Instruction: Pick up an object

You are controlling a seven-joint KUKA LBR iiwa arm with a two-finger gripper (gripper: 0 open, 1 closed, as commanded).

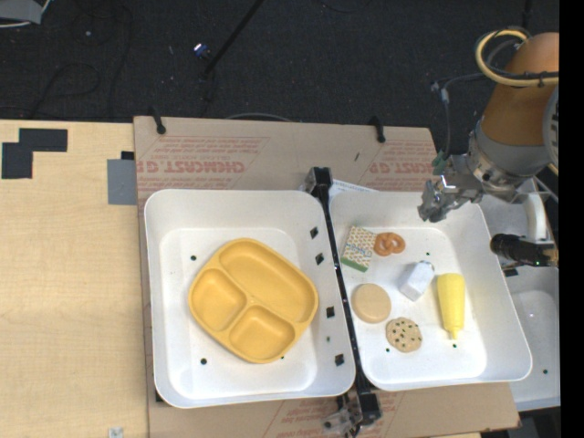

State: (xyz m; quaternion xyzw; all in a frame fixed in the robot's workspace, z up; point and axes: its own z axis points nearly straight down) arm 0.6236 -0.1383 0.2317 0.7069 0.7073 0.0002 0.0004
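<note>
Camera view: single fixed camera mounted above the table (64, 281), looking down at a slant. Landmark: black divider (335, 281) between the two white bins, near frame centre. Left bin (173, 226) and right bin (484, 263) both fully framed, moderate distance. Dark floor beyond the divider, at top. Arm (516, 108) enters right of divider.

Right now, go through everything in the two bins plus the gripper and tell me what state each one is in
Yellow divided plate: lying flat in the left bin, compartments bare.
Pretzel: flat in the right bin.
Patterned cracker: flat, beside the pretzel.
Round biscuit: flat.
Chocolate chip cookie: flat.
White carton: tipped on its side.
Yellow mustard bottle: lying down.
Gripper: above the right bin's far edge, holding nothing visible.
</note>
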